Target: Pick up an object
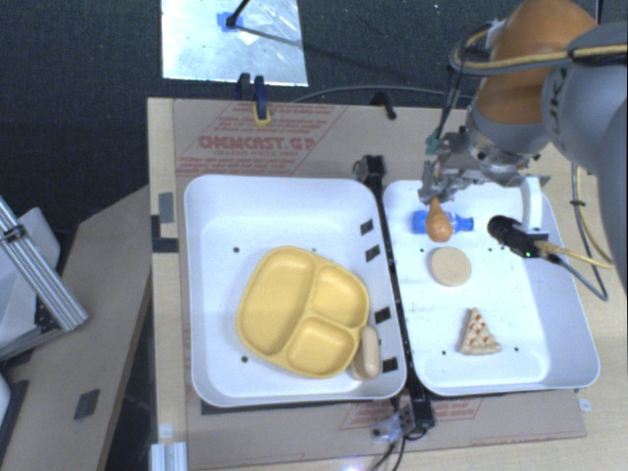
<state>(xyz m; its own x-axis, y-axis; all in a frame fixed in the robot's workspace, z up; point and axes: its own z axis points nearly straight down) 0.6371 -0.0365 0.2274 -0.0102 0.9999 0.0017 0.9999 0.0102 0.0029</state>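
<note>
Hand [439, 192] above drumstick [439, 224]

Glossy yellow plastic tray [294, 307] (smooth) in matt white bin [221, 214].

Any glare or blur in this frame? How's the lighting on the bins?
Camera view: strong glare on the foil sheet at the top, washing out its surface. Both white bins are evenly lit, with soft shadows under the yellow tray and the pizza slice. The image is slightly soft overall. The end effector sits shaded beneath the arm, so its details are murky.
</note>
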